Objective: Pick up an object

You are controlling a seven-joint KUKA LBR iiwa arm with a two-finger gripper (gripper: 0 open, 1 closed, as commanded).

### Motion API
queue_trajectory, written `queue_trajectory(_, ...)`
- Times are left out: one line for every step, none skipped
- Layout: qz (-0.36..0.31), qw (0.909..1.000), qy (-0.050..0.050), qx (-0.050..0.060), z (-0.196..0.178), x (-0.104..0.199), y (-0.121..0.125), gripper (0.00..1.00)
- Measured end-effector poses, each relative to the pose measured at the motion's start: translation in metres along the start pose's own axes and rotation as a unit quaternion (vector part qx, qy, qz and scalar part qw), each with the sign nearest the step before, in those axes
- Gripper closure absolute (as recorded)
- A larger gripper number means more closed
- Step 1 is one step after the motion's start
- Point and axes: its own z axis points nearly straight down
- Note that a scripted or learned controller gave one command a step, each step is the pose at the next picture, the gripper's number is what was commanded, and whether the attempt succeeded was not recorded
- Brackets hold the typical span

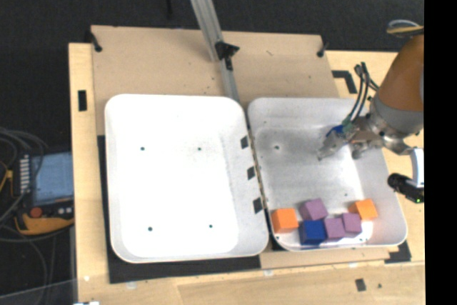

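Several small blocks lie along the near edge of the right bin: an orange block, a blue block, an orange block at the right, and purple blocks between them. My gripper hangs over the bin's right middle, well behind the blocks and apart from them. Its two fingers stand open with only the white bin floor showing between them.
The left bin sits beside the right one, with a divider edge between them. A slanted metal pole rises behind the bins. The arm's orange band is at the right edge.
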Motion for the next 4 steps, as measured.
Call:
queue_trajectory(0.001,1.0000,0.000,0.000,0.052,-0.001,-0.001,0.00)
queue_trajectory(0.002,1.0000,-0.001,-0.004,0.038,-0.002,0.001,1.00)
queue_trajectory(0.001,1.0000,-0.001,-0.006,-0.027,-0.006,0.001,1.00)
queue_trajectory(-0.001,1.0000,-0.001,-0.006,-0.082,-0.007,0.002,1.00)
